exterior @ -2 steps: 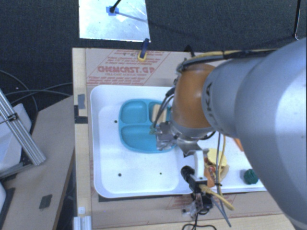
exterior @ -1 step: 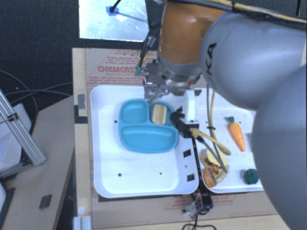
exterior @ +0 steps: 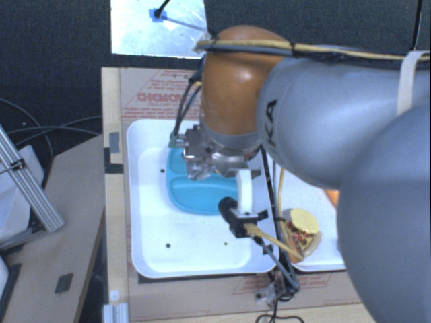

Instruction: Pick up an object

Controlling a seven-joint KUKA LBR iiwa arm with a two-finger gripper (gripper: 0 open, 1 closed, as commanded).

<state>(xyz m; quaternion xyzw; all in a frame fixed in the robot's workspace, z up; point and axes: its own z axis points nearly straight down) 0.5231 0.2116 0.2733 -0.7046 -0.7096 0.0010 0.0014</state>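
Our gripper (exterior: 202,173) hangs over the blue dish (exterior: 192,194); we cannot tell the jaws' state. Its smooth rim could slip free.

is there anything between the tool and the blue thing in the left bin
Nothing visible does. The tool sits low over the blue object in the left bin, its tip hidden by the wrist, so contact cannot be judged.

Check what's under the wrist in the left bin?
A flat blue object lies on the left bin's floor, partly beneath the gripper. The wrist covers its upper right part, and the fingers themselves are hidden, so contact cannot be judged.
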